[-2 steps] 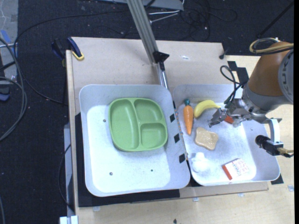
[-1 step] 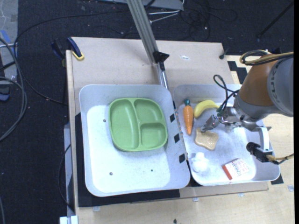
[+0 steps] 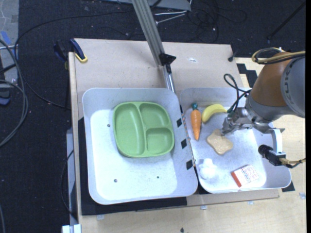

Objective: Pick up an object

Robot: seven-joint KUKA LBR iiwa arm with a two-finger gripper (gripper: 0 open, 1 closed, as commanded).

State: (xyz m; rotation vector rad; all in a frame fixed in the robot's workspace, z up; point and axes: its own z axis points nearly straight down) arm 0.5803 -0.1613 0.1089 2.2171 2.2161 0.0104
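The arm reaches in from the right and its hand (image 3: 228,128) is low inside the right bin (image 3: 272,181), just above the far edge of a tan slice of toy bread (image 3: 219,144). How far the hand is open cannot be told, and nothing can be made out between its parts, so it does not appear to have hold of anything.

The right bin holds 5 loose items. A toy carrot (image 3: 196,123) lies along the bin's left wall, its green top toward the far edge. A yellow banana (image 3: 213,112) curves just beside the carrot, nearer the far edge. The bread sits about mid-bin. A small white object (image 3: 208,169) rests near the left wall toward the near edge, and a red-and-white packet (image 3: 246,175) lies toward the near right corner.

The left bin (image 3: 97,178) carries a green divided plate (image 3: 144,128) with 3 compartments, lying flat toward its far half.

With the hand over the bread, that slice looks the likeliest target. It lies flat and thin, so pinching an edge rather than pressing on top would probably be needed. The banana and carrot sit close enough that a wide approach could nudge them.
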